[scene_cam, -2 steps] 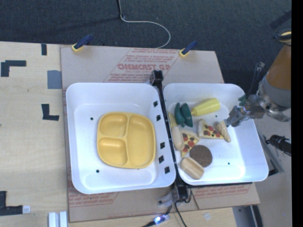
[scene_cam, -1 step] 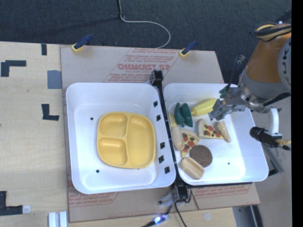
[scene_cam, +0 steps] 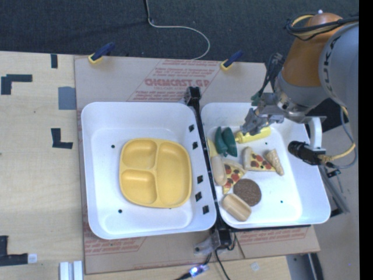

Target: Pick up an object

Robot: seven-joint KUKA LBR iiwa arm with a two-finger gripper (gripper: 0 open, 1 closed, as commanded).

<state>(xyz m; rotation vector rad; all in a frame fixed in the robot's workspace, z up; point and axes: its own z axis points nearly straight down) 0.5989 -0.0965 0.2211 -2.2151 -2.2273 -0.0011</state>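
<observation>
The fingers [scene_cam: 254, 125] touch the yellow toy [scene_cam: 254, 135] from above.

Toy food crowded into the right-hand bin.
A yellow piece [scene_cam: 254, 135] lies near the back, a dark green pepper [scene_cam: 225, 142] just left of it. Two pizza slices [scene_cam: 260, 161] [scene_cam: 233, 173] lie flat mid-bin, a brown patty [scene_cam: 247, 192] and a tan bun [scene_cam: 236, 207] nearer the front, touching.
</observation>
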